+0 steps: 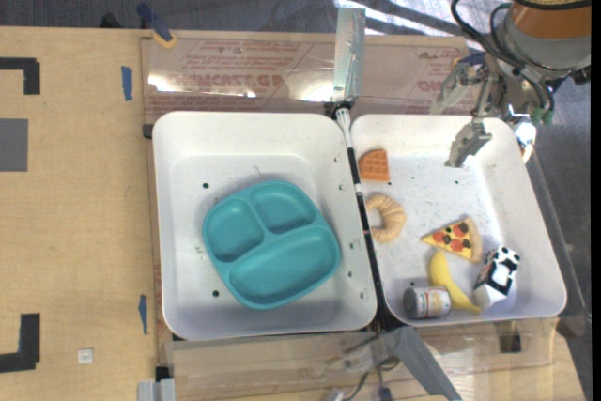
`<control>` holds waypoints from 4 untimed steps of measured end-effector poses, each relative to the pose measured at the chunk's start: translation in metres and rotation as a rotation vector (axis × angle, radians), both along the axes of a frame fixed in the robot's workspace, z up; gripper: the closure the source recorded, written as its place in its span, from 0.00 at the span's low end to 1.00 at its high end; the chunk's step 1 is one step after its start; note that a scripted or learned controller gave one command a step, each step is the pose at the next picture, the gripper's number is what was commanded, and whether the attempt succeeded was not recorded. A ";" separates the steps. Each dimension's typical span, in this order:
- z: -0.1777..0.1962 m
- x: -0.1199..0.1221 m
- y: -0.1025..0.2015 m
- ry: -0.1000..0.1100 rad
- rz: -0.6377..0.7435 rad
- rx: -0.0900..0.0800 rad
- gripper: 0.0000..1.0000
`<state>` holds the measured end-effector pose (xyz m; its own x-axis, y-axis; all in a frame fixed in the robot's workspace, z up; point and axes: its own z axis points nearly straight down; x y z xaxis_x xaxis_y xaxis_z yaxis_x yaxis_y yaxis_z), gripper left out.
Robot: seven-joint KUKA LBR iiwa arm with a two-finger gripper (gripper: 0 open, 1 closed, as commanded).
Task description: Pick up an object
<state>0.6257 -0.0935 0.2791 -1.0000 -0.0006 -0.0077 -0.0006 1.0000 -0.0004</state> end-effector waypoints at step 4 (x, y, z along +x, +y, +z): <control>-0.091 0.006 0.030 -0.002 -0.887 0.008 1.00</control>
